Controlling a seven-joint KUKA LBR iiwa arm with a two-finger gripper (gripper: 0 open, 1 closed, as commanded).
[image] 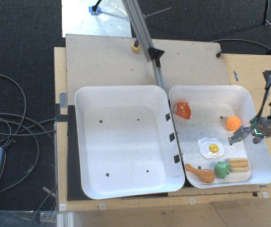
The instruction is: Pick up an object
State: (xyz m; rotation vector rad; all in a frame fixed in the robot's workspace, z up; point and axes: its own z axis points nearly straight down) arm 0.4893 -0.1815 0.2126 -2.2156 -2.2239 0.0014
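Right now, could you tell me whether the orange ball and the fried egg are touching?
Apart. The camera view shows bare white bin floor between the orange ball and the fried egg.

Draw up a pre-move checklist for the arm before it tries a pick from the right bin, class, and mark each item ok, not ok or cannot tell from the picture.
1. Objects available in the right bin: fried egg, orange ball, red piece, drumstick, green piece, hot dog: ok.
2. Gripper over the right bin: ok.
3. Gripper free of any load: cannot tell.
4. Nearest targets, ball and egg, lie apart from each other: ok.
5. Green piece stands clear of its neighbours: not ok, it touches the hot dog.
6. Finger opening: cannot tell.
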